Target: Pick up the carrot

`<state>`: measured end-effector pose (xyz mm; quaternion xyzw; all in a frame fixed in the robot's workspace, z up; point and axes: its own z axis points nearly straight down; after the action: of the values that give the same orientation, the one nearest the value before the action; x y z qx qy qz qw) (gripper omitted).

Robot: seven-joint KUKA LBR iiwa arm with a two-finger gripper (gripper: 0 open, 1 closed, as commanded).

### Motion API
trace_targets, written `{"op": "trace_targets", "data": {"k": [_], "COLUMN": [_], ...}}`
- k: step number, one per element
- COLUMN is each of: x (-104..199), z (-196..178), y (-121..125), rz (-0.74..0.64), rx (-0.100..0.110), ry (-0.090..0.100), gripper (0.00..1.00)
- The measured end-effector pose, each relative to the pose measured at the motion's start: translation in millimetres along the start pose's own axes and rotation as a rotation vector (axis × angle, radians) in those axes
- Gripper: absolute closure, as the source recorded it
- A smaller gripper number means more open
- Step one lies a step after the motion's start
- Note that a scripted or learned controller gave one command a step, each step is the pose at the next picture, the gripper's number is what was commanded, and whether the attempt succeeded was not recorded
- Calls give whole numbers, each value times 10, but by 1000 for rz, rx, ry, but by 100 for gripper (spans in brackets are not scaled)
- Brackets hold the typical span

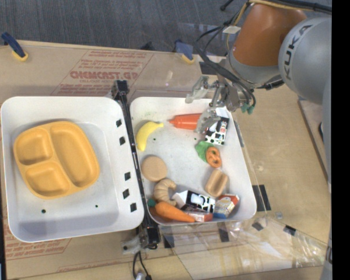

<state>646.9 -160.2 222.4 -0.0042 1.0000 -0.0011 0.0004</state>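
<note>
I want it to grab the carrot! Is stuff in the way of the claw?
Yes. The gripper is at the right bin's far end, the carrot at its near edge. A pretzel, hot dog bun and croissant lie between.

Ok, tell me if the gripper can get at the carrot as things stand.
Probably yes, but tightly. The carrot lies uncovered at the right bin's near edge, so from above it is free. The croissant and cartons crowd it. The gripper is at the far end.
</note>
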Motion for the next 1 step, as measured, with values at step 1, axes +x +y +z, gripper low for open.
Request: {"op": "trace_targets", "data": {"k": [1], "x": [265], "z": [1303], "y": [-346], "rz": [-285], "rx": [-3], "ry": [1], "gripper": [0]}}
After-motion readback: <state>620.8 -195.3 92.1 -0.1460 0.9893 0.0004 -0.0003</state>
